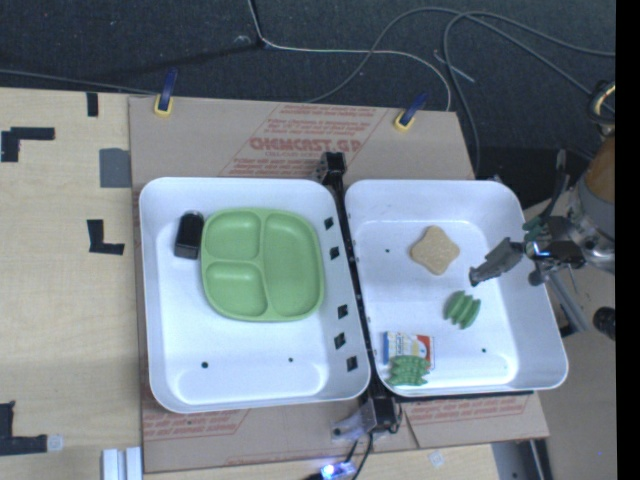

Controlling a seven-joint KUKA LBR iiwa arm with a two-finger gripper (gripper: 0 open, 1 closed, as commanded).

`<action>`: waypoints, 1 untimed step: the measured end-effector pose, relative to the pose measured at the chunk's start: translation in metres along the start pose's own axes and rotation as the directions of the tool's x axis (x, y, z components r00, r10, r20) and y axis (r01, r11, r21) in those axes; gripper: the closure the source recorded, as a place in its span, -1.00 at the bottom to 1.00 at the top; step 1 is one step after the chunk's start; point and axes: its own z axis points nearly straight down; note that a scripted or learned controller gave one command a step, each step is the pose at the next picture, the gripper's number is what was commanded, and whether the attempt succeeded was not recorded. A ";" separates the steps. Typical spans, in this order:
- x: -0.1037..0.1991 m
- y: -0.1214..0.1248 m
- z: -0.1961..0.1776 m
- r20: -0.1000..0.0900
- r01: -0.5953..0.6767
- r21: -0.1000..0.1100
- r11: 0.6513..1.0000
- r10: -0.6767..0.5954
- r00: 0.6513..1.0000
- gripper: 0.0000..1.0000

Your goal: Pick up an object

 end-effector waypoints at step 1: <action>0.000 0.002 -0.005 0.002 0.004 -0.010 1.000 -0.004 1.000 -1.00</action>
